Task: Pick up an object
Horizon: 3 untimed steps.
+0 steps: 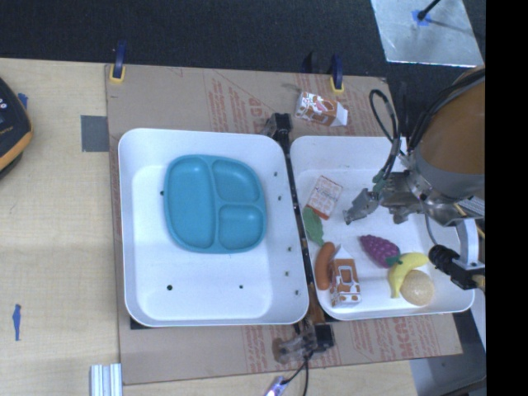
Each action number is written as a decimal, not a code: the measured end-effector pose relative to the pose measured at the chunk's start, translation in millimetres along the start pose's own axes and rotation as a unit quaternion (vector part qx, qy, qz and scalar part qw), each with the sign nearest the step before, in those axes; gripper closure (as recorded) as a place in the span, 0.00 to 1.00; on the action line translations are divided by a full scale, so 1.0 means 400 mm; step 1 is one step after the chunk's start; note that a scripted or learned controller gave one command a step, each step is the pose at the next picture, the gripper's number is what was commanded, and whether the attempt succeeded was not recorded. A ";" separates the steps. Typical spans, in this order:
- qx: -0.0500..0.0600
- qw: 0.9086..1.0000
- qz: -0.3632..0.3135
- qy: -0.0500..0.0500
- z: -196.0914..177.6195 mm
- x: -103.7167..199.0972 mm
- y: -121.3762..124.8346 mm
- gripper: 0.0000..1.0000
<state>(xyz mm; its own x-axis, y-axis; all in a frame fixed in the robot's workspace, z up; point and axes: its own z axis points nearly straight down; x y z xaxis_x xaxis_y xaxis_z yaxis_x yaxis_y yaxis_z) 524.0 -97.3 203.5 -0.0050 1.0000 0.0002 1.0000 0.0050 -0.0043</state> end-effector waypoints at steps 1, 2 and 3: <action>0.000 1.000 0.000 -0.001 0.145 -0.129 -0.011 0.00; 0.000 1.000 0.000 0.000 0.282 -0.147 -0.078 0.00; 0.001 1.000 -0.003 -0.001 0.256 -0.149 -0.078 1.00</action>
<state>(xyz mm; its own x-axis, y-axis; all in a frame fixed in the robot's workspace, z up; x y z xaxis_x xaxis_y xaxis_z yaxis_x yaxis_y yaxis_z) 492.6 -157.2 101.2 -0.0101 0.9999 -0.0013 0.9999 0.0101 -0.0056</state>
